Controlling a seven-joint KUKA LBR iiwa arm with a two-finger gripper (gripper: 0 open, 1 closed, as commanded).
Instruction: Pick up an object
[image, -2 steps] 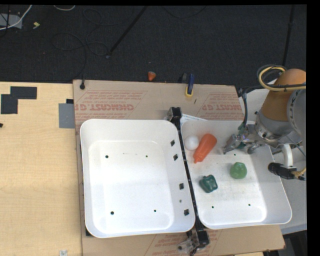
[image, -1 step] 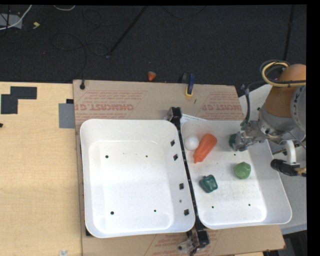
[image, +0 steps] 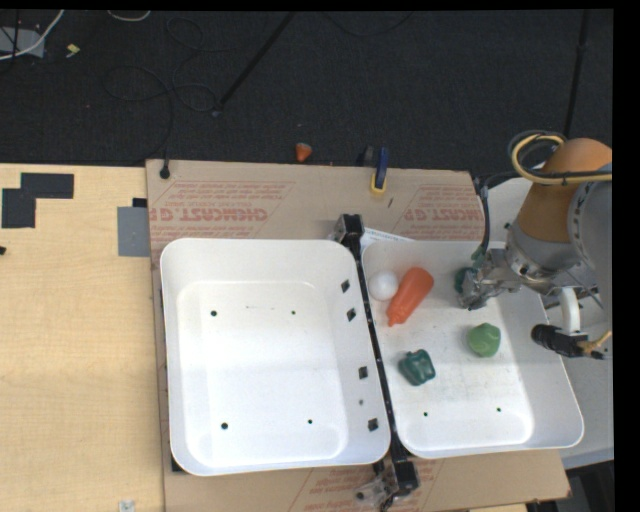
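**Gripper low in the right bin, grip unclear**

Down at the upper right of the right bin (image: 560, 425), at the end of the grey arm (image: 560, 225) with its orange band. Gripper (image: 478, 288) dark and small against the white floor; whether spread or pressed together, cannot tell. Something dark teal right at its tip, too blurred to say whether a part of the tool or an object, and no way to say whether touched or pinched.

Just below and a little right of it, a green ball (image: 484, 340), apart from the tip. To the left, an orange carrot (image: 409, 294) lying tilted, thick end up and right, thin end down and left. Beside the carrot's left, a white ball (image: 384, 287) close against the divider. Lower, near the middle of the bin, a dark green lump (image: 417, 367), well apart from the gripper.

Left bin (image: 180, 300) alongside, touching the right one along a black-clipped seam. Both on brown cardboard (image: 250, 205) printed with red lettering.
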